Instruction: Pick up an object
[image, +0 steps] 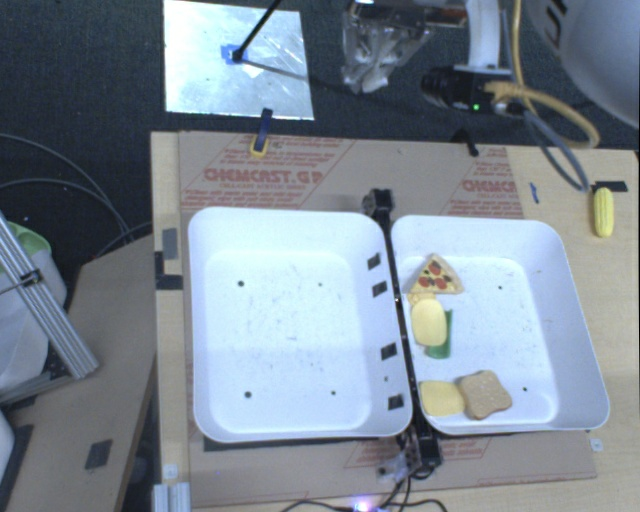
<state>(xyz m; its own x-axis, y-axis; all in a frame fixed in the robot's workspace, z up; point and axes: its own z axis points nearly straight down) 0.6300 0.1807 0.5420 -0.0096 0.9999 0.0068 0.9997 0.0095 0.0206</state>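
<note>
Nearest the camera, in the front of the right bin (585, 330), a toy slice of brown bread (485, 394) lay flat, touching a pale yellow rounded piece (441, 398) on its left. Just behind them, close to the wall shared with the left bin (280, 320), a yellow oval toy (429, 322) rested partly on a thin green piece (443, 345) that showed at its right and lower edge. Behind that, and nearly touching it, a toy pizza slice (437, 275) lay with its point towards the far wall. Both bins sat on a cardboard sheet (270, 175) printed with red lettering; a yellow-handled clamp (603, 211) stood at its right edge and a smaller yellow-and-blue one (261, 135) at its far left edge. Farthest away, beyond the bench, the gripper (378, 55) hung over the dark floor, well apart from every toy and holding nothing; whether it was released or clenched could not be told. To its left lay a shiny metal plate (240, 60).
</note>
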